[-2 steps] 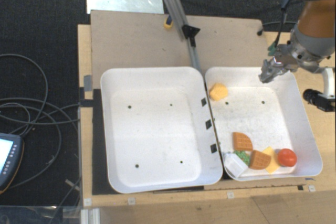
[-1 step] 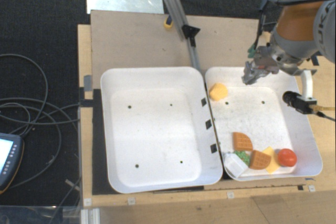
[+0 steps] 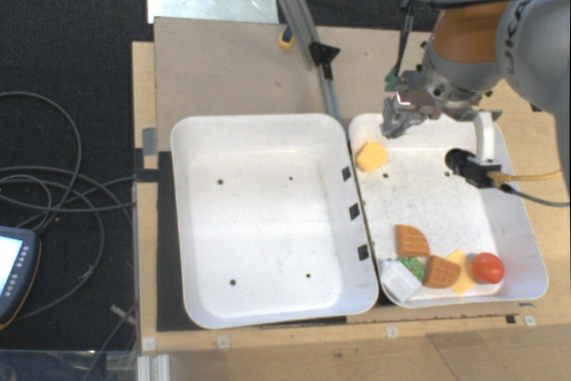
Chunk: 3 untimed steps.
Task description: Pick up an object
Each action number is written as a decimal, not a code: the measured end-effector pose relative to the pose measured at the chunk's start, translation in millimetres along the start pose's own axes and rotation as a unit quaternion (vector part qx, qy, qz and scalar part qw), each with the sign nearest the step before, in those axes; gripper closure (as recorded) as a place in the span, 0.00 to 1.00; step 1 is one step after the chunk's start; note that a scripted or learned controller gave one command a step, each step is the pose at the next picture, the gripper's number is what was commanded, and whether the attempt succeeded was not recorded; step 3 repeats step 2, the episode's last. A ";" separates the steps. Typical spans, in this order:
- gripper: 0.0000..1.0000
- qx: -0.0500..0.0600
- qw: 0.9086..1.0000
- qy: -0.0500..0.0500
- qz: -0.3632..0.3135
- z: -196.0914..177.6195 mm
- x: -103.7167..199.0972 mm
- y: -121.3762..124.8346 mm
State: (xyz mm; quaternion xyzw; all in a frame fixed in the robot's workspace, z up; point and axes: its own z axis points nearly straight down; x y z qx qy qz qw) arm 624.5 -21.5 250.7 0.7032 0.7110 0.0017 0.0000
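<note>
My gripper (image 3: 397, 120) hangs over the far left corner of the right bin (image 3: 522, 232), just above and right of a yellow block (image 3: 372, 157) that lies on the bin floor. Nothing shows between its fingers. Along the bin's near edge lie two waffle pieces (image 3: 411, 240) (image 3: 442, 270), a yellow wedge (image 3: 462, 270), a red tomato (image 3: 487, 267), a green item (image 3: 413, 264) and a white piece (image 3: 400, 280).
The left bin (image 3: 259, 210) sits beside the right one, with black clips (image 3: 353, 211) along the shared edge. A grey metal pole (image 3: 294, 4) slants down toward the bins' far side. Cables and a tablet lie on the floor to the left.
</note>
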 end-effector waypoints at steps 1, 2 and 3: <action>1.00 0.000 1.000 0.000 0.001 7.0 49.9 7.4; 1.00 0.000 1.000 0.000 0.000 2.2 104.8 9.1; 1.00 0.000 1.000 0.000 0.000 2.2 104.8 9.1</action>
